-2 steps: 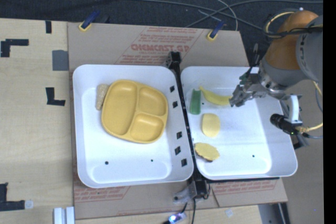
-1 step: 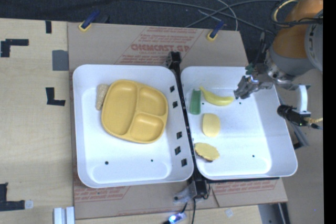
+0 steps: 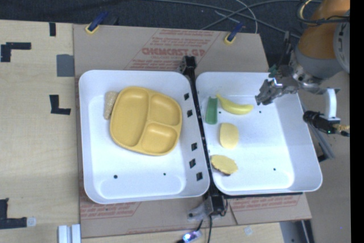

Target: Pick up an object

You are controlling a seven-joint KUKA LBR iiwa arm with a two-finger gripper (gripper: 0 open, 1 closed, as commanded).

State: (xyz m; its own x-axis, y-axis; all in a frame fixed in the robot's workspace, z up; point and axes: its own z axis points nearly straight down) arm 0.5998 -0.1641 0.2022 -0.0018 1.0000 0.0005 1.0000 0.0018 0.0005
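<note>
The hand (image 3: 266,94) hangs over the right bin's (image 3: 284,145) far edge, just beside the banana (image 3: 234,106) tip; whether it is spread or pressed together I cannot tell. The banana looks a light, stiff, smooth toy, best pinched across its curved middle.

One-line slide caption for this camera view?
Gripper hovers over the right bin beside the banana; yellow divided plate fills the left bin.

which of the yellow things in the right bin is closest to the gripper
The banana, lying just left of the gripper; the other two yellow pieces sit lower in the bin.
</note>
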